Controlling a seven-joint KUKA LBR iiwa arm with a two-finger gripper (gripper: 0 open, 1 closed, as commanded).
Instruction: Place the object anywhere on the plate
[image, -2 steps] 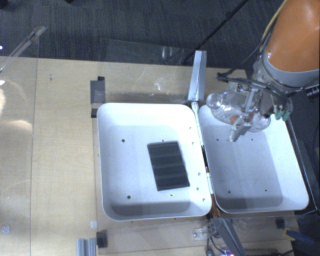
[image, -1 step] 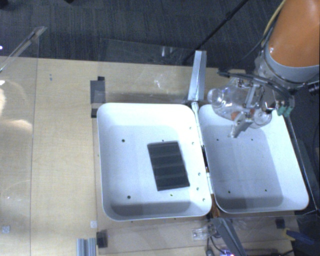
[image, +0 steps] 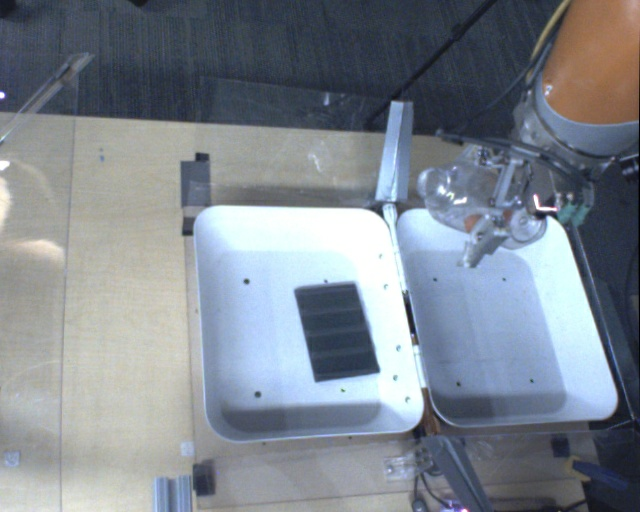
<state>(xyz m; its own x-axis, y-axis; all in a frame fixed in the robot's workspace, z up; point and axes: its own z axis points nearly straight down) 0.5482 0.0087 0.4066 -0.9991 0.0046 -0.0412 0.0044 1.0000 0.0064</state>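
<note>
A dark grey ribbed rectangular plate (image: 337, 331) lies flat in the middle of the left bin (image: 230, 300). A clear, glassy rounded object (image: 447, 193) is at the far edge of the right bin (image: 520, 340), near the divider. My gripper (image: 483, 243) hangs over the far part of the right bin, just right of and slightly nearer than the clear object. Its body overlaps the object's right side. Whether the object is held or only lies beside the gripper is hidden. The plate is well to the gripper's left and nearer the camera.
A grey metal post (image: 394, 150) rises behind the seam between the bins. Cables and a bracket (image: 440, 475) sit at the front edge. The wooden bench (image: 100, 300) stretches to the left.
</note>
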